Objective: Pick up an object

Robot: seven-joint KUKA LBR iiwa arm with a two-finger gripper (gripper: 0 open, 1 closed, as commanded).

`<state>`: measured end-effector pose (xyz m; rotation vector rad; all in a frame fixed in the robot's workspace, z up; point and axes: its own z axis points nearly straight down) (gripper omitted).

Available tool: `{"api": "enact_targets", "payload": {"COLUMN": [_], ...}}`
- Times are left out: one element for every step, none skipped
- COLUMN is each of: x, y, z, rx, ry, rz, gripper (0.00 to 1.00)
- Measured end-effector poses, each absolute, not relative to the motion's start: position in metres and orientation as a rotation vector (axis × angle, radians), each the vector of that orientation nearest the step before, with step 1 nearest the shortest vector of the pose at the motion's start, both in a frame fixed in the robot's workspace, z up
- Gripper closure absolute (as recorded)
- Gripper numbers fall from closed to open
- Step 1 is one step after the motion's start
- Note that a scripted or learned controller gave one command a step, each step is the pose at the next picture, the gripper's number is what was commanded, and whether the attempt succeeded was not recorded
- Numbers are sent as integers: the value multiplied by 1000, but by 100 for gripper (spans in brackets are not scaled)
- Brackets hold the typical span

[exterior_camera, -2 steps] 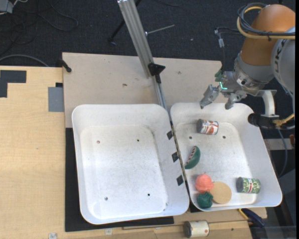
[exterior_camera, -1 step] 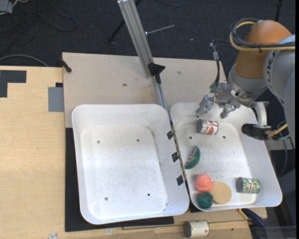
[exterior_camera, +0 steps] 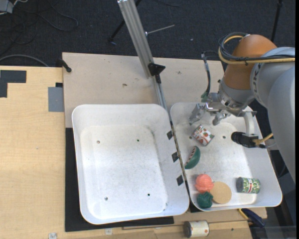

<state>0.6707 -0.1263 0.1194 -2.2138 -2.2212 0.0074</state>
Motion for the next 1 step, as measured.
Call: {"api": "enact_targets", "payload": {"x": [670], "y": [-125], "z": [90], "rx": [-2214], "ry": [-2224], "rz": [5], "gripper": [0]}}
